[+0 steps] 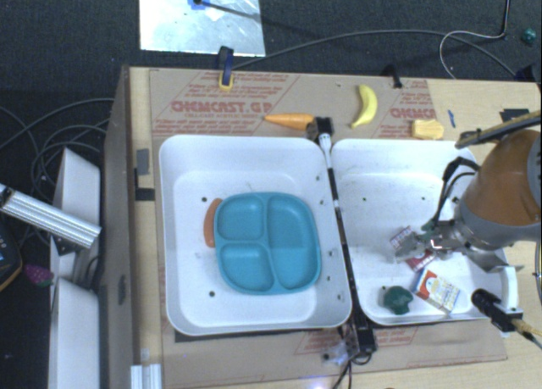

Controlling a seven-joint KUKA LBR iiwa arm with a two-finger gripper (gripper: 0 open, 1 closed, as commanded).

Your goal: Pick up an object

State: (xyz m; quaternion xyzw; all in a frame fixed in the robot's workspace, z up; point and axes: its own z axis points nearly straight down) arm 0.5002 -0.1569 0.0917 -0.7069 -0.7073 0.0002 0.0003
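This is a robotics lab or test cell, not a home. A cardboard-topped bench (254,99) stands on dark carpet and bears two shallow white bins (186,167), clamped together. Loose cables (51,137) trail across the floor, an aluminium rail (51,216) lies at the left, and the grey-and-orange industrial arm (504,188) reaches in from the right.

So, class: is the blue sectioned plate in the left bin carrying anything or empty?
Empty. All four sections of the blue sectioned plastic plate show bare blue; an orange sausage-shaped piece lies beside its left edge.
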